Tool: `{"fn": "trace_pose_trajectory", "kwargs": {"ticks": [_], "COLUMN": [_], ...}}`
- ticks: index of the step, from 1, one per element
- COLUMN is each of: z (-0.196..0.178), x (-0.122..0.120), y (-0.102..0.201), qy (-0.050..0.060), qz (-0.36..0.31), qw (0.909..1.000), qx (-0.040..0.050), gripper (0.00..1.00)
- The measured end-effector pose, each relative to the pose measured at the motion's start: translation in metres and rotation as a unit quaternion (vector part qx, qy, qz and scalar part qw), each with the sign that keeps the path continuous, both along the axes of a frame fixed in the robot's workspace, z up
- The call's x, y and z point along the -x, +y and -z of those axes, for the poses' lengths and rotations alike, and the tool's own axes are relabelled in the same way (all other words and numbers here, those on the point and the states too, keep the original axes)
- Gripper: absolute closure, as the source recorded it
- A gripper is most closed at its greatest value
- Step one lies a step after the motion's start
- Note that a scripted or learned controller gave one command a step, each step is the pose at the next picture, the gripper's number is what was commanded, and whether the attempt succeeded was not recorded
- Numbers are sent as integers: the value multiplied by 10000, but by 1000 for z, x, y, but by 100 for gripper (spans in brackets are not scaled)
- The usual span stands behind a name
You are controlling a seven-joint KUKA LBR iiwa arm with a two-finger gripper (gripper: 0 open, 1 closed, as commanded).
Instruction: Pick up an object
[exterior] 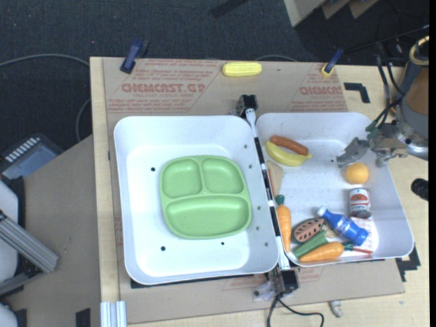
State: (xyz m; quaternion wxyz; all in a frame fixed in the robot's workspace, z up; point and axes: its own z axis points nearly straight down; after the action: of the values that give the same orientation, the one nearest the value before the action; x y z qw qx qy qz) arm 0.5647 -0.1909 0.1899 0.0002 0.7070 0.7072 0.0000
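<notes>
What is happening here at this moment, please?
A robot arm reaches in from the right, and its gripper hangs over the right bin, just above an orange ball. Nothing is between its fingers. The other toy foods lie in that bin. The left bin holds a green divided plate.

Two smooth white plastic bins sit on a matt brown board worktop. Far from the tool, a green plate looks glossy plastic; just below the tool lies a smooth orange ball.
</notes>
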Motion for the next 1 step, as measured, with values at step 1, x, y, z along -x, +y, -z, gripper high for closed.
{"fn": "trace_pose_trajectory", "kwargs": {"ticks": [1], "z": [96], "x": [11], "y": [-28], "qy": [-3], "qz": [-10], "qw": [10000], "qx": [-14], "gripper": [0]}}
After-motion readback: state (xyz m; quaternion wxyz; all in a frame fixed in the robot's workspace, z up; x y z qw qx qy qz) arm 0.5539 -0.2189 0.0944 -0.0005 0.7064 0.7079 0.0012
